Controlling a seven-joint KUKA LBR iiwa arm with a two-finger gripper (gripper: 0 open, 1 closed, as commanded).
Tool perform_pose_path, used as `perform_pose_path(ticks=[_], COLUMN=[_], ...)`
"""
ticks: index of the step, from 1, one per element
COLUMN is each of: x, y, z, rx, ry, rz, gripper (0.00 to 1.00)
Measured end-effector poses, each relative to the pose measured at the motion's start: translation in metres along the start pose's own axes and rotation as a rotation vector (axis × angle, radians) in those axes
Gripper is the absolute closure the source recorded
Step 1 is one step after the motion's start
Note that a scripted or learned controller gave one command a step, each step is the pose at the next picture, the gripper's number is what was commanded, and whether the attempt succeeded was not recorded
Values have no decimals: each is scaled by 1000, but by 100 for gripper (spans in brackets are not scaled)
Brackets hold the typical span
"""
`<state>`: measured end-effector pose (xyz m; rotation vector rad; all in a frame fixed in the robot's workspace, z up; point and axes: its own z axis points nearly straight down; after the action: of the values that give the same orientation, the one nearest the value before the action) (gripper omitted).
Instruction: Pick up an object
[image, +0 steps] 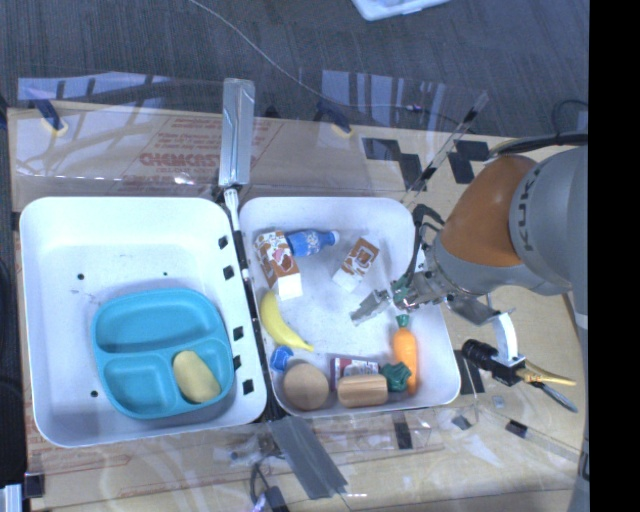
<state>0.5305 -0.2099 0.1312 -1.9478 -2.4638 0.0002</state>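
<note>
— Since the camera looks down at a slant, what surface and room show?

— A tan bench (130, 150) covered with clear plastic sheeting, with bits of black tape (400, 160) on its far right part. Beyond it lies a dark grey carpeted floor (120, 40), with something white (395, 6) at the top edge. A metal strip (237, 130) stands at the far side, above the seam between the bins.

— And the bins?

— The left bin (40, 230) holds a blue divided tray (150, 320); a yellow rounded lump (197, 375) sits in its near right compartment. The right bin (330, 208) is crowded. A brown-and-white carton (278, 258) and a blue-and-white bottle (312, 241) lie at its far side, with a smaller carton (359, 258) to their right. A banana (272, 318) lies along the left wall, and a brown ball (306, 386) and a tan block (362, 390) sit side by side at the near wall.

— Where is the arm?

— The grey arm (545, 220) reaches in from the right, its orange band (480, 215) above the bin's right rim. The gripper (385, 302) sits low in the right half of the right bin.

— Open or closed?

— I cannot tell; nothing is visibly held.

— What is nearest to it?

— A carrot (404, 350), lying by the right wall with its green top toward the near wall and its orange tip just below the gripper.
</note>
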Motion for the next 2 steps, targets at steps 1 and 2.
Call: perform_pose_path(ticks=[1, 2], x=[-9, -12], y=[65, 110], z=[5, -14], rx=[1, -3], ry=[1, 0], rz=[411, 393], gripper=[0, 0])
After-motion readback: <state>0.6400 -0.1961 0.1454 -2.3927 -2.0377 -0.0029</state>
